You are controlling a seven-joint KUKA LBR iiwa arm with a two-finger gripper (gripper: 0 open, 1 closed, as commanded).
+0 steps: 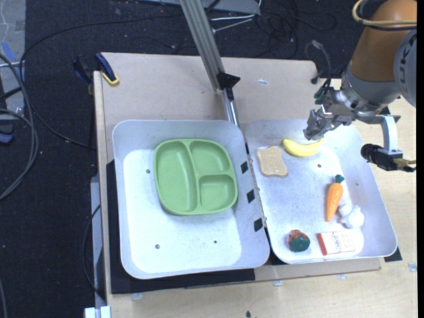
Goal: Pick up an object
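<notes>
Camera view: the metal gripper, state unclear, sits just above the smooth curved yellow banana.

Green three-compartment tray lies in left bin. Blue-and-yellow clamp sits at bench far-left corner. Black cables trail over the floor.

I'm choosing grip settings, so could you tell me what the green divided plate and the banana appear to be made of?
Green divided plate: probably matte moulded plastic, given its uniform colour and rounded compartment ridges. Banana: likely smooth plastic toy food, evenly yellow and unmarked, though that's uncertain at this resolution.
</notes>
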